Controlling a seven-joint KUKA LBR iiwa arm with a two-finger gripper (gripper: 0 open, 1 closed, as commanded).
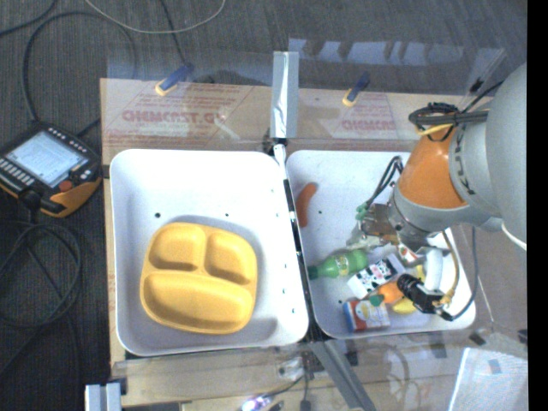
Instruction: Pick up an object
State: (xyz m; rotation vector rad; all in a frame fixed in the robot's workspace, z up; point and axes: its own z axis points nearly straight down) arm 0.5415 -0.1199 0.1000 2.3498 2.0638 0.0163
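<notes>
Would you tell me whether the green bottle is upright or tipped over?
Tipped over: the green bottle lies on its side on the right bin's floor.

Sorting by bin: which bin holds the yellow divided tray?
The left bin; the yellow tray lies alone there. The right bin holds small clutter.

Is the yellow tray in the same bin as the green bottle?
No, the yellow tray lies in the left bin; the green bottle is in the right bin.

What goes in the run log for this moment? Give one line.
arm: over right bin | gripper: low among clutter, grasp unclear | nearby: green bottle | left bin: yellow tray | task: pick unconfirmed
</notes>
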